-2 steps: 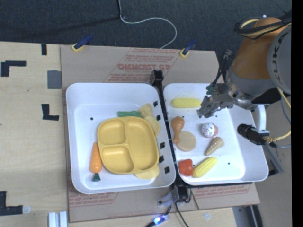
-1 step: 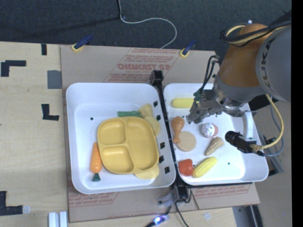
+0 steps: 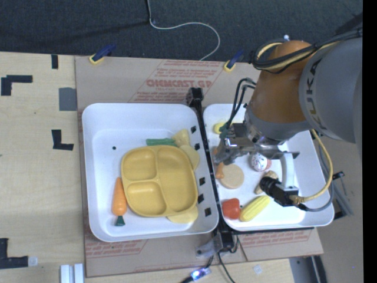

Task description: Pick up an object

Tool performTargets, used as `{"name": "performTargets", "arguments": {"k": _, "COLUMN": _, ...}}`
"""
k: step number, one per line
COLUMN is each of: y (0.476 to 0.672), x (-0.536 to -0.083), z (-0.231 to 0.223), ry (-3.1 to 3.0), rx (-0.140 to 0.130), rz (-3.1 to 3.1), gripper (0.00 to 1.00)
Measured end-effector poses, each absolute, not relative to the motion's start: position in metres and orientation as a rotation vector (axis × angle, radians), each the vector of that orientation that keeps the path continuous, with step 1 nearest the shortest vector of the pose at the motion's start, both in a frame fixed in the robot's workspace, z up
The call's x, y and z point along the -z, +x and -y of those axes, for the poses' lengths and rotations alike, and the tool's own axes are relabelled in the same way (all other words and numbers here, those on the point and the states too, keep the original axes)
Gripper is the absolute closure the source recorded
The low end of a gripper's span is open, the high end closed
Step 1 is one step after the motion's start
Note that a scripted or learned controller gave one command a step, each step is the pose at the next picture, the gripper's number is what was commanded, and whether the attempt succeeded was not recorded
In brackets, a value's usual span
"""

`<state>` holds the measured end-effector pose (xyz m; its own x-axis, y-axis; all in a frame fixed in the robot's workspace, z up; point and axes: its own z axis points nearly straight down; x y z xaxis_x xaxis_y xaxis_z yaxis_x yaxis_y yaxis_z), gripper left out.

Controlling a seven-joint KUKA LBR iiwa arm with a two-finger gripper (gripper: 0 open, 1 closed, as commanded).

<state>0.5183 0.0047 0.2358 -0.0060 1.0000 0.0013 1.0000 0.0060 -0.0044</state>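
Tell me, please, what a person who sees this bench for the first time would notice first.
Probably the large yellow divided tray in the left bin, with an orange carrot beside it. Next, the grey arm with its orange band, reaching over the right bin, where a corn cob and a red piece lie near the front.

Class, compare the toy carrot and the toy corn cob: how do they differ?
The carrot is orange with a green end; the corn cob is yellow. The carrot lies in the left bin beside the yellow tray; the corn cob lies in the right bin. Both are elongated play foods.
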Motion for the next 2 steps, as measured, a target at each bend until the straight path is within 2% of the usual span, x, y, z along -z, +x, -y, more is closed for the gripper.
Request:
{"name": "performTargets", "arguments": {"k": 1, "y": 0.5096, "x": -0.2301, "z": -0.0408, "ry": -2.214, "rx": -0.004, "rz": 2.225, "gripper": 1.0}}
{"name": "performTargets", "arguments": {"k": 2, "y": 0.5052, "x": -0.2283, "z": -0.0329, "ry": -2.218, "rx": -0.005, "rz": 2.222, "gripper": 1.0}}
